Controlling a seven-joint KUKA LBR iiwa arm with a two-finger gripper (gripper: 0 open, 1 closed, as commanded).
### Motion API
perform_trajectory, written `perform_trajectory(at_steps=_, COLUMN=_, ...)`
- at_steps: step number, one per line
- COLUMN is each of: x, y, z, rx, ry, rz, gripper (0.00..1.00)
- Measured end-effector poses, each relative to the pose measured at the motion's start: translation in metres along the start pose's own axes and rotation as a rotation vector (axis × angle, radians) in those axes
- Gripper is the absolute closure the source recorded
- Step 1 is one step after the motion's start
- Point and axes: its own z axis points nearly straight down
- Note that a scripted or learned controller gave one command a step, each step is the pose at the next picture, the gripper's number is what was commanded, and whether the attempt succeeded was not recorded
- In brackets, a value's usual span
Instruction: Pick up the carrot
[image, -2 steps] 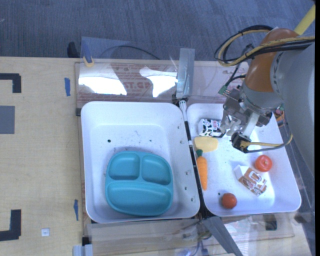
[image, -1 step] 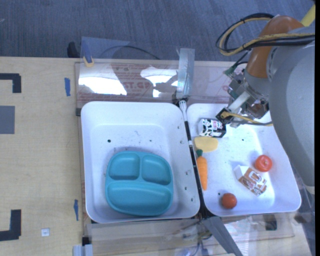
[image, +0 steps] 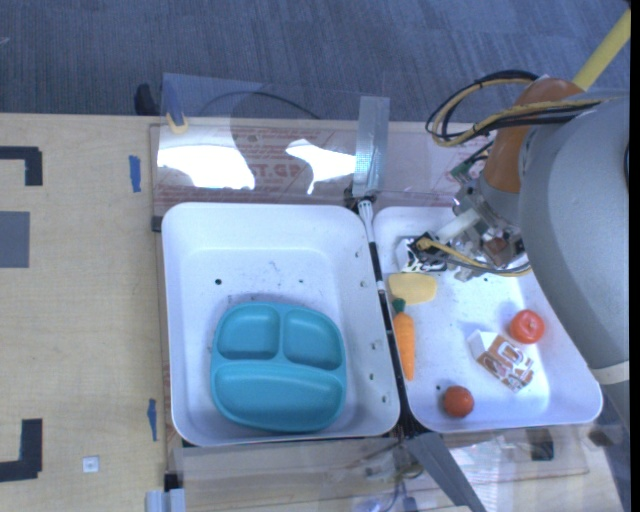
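Carrot (image: 404, 343): lies along the right bin's (image: 560, 395) left wall, just below a yellow piece (image: 413, 288).
My gripper (image: 432, 251): hovers above that piece (jaws blurred; I cannot tell their state).
Left bin (image: 190, 250): holds a blue tray (image: 279, 368).

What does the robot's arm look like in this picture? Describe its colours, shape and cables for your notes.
The arm is a bulky, rounded grey body with an orange band above the wrist. Black and yellow cables loop beside the band. The gripper is a small dark assembly with pale metal parts and thin wiring.
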Motion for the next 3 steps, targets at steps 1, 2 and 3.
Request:
perform_trajectory(at_steps=1, x=0.024, y=-0.03, z=-0.067, rx=0.004, ry=-0.005, rz=0.246, gripper=1.0)
perform_trajectory(at_steps=2, x=-0.054, y=-0.005, z=0.019, rx=0.012, ry=-0.014, rz=0.023, gripper=1.0)
perform_trajectory(at_steps=3, x=-0.033, y=-0.042, z=-0.068, rx=0.004, ry=-0.005, rz=0.233, gripper=1.0)
